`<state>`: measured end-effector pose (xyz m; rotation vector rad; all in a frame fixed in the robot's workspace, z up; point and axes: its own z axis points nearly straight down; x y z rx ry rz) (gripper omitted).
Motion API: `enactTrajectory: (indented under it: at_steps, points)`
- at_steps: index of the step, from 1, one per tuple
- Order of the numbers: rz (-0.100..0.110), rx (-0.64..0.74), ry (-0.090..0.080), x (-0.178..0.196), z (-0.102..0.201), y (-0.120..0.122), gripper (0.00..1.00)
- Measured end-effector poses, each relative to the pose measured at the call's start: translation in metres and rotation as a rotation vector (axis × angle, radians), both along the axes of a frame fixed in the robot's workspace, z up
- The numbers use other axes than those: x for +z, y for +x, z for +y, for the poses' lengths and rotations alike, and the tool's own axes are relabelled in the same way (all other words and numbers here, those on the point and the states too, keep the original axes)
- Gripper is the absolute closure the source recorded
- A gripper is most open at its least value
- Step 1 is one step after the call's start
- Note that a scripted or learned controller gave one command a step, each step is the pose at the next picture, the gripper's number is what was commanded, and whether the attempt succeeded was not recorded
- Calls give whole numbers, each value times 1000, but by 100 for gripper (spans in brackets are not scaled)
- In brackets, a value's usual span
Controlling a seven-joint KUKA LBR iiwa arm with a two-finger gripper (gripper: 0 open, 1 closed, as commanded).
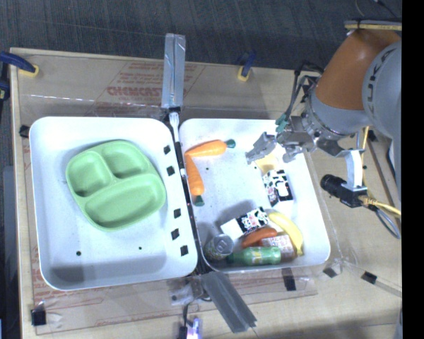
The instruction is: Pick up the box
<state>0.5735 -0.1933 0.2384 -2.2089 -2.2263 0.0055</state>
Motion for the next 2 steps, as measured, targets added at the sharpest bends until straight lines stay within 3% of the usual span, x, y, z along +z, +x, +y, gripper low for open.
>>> enactTrajectory:
  at_steps: [1, 2]
  points:
    - [-2, -193, -9, -148, 80, 55, 0]
    - [0, -329, -2, -121, 49, 59, 0]
